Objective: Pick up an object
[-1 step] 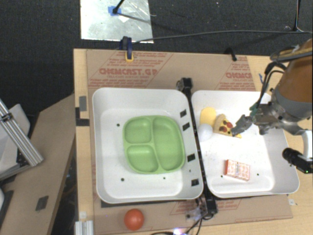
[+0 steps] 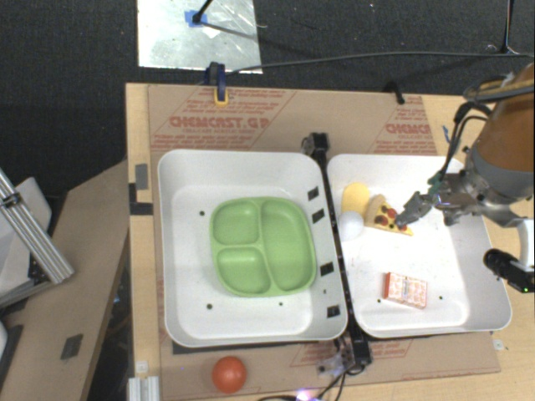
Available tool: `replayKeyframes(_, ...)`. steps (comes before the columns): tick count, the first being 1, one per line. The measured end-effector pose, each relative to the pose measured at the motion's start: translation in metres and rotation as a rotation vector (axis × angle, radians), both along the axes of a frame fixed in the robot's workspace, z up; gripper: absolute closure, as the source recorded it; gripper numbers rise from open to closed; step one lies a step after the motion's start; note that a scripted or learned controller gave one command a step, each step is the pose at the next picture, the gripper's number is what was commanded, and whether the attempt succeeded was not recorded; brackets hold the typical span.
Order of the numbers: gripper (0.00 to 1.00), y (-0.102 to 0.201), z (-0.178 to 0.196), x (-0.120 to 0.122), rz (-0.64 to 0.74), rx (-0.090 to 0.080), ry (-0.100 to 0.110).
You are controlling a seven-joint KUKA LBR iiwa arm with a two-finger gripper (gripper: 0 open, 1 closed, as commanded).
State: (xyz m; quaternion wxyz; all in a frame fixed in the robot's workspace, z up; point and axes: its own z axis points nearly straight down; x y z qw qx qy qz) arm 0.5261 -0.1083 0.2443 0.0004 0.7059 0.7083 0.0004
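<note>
— What's that by the robot's gripper [image 2: 407,216]?
— A toy pizza slice [image 2: 387,216], yellow with red dots, in the right bin [image 2: 468,307].
— Is it pinched?
— The tips touch it. Can't tell.

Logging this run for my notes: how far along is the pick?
Done: the claw has reached into the right bin and sits at the pizza slice toy. In hand: nothing visibly lifted; the slice lies on the bin floor. Left: grasping and raising an object. The yellow piece, white ball and red packet lie untouched.
</note>
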Motion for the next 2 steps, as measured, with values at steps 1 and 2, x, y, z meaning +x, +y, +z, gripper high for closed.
replayKeyframes(1,0.00,0.001,-0.060,-0.006,-0.002,0.001,0.004)
replayKeyframes(2,0.00,-0.003,-0.104,-0.011,-0.003,0.001,0.004)
